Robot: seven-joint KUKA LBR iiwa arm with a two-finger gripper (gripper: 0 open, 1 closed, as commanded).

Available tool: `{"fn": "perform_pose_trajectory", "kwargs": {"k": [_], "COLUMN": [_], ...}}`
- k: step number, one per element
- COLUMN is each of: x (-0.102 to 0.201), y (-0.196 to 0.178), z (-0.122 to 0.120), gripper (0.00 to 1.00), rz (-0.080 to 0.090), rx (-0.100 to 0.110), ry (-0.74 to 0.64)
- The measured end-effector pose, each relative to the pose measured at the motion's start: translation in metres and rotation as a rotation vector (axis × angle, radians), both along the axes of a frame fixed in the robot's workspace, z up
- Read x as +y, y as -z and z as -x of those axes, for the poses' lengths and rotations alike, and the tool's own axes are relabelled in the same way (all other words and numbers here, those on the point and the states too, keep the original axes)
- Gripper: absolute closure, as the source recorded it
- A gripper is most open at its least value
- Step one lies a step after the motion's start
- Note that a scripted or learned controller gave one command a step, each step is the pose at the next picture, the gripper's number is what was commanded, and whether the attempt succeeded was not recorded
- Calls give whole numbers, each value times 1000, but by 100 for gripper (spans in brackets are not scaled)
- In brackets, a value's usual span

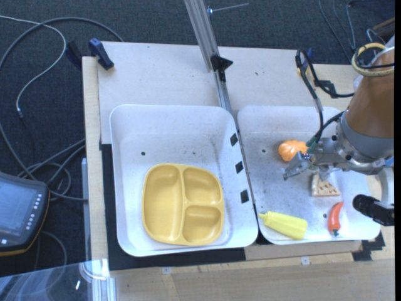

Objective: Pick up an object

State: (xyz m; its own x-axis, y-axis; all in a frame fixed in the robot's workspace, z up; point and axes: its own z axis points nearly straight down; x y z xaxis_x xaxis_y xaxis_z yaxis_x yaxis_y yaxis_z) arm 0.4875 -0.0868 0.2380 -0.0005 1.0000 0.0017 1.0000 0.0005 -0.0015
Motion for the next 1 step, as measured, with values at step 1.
{"fn": "perform_pose_trajectory", "kwargs": {"k": [1], "x": [0], "y": [0], "z": [0], "gripper": [0], "rz": [0], "rx": [-1], "ry": [0]}}
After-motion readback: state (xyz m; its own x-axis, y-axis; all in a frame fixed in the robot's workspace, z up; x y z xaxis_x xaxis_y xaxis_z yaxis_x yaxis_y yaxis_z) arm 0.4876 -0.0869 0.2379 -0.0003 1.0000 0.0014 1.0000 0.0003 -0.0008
